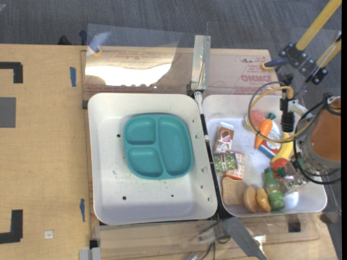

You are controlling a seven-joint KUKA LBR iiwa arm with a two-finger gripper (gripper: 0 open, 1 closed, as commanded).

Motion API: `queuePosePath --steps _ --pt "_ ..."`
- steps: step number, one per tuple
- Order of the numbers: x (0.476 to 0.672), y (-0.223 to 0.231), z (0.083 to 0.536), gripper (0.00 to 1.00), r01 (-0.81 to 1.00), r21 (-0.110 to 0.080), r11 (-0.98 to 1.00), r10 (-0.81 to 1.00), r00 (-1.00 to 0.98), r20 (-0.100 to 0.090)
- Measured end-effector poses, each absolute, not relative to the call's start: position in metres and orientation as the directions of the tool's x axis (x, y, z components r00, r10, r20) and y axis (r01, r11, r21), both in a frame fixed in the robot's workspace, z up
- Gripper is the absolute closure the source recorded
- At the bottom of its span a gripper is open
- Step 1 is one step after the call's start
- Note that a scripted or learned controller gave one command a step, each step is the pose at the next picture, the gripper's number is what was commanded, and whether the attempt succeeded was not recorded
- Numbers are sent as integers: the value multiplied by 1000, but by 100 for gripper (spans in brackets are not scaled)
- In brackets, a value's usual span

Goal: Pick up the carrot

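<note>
A tan slice of toy bread lay at six o'clock in the right white bin, the small orange carrot sat toward twelve, and the grey arm's jaws, at three o'clock, were too hidden to tell.

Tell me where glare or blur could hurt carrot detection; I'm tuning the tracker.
Camera view: strong glare on the clear sheet behind the left bin; the carrot reads sharp and evenly lit; the arm at the right edge looks soft.
</note>
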State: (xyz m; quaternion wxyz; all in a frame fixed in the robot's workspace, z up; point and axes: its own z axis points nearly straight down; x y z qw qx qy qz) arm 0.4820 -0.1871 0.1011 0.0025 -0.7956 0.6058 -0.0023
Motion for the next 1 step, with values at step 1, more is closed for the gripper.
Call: queuePosePath --steps 1 --pt "537 -182 294 100 -942 -9 -334 -942 334 3"
